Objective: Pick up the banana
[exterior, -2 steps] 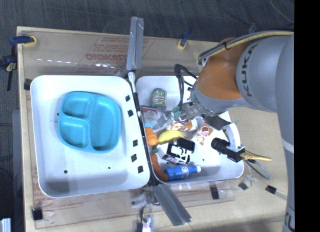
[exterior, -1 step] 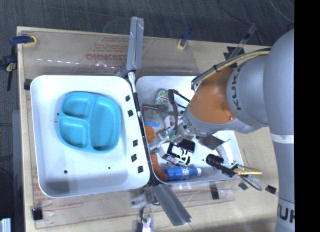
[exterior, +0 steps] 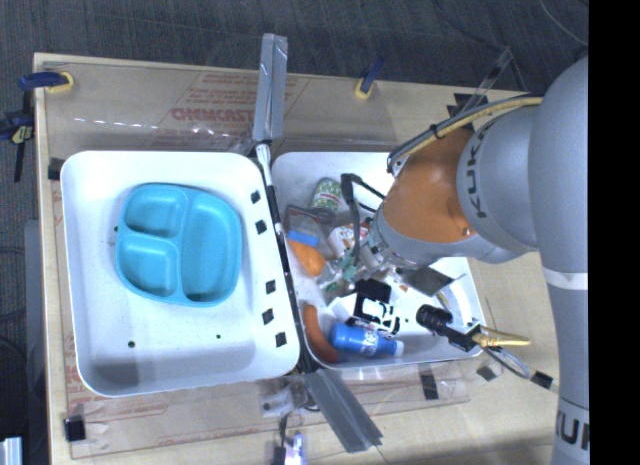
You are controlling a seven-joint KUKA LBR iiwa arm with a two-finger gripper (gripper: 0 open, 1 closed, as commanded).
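My gripper (exterior: pixel 352 258) hangs low over the middle of the right bin (exterior: pixel 300 168), under the grey and orange wrist. It sits among a clutter of small things. An orange piece (exterior: pixel 306 255) lies just left of the gripper. Close below it is a black and white item (exterior: pixel 374 303). The arm hides the bin's back right part and whatever lies there.
A blue bottle (exterior: pixel 366 341) and a red-orange sausage shape (exterior: pixel 312 327) lie along the right bin's front wall. A green and white can (exterior: pixel 327 193) stands at its back. The left bin (exterior: pixel 85 283) holds a blue compartment tray (exterior: pixel 180 243).
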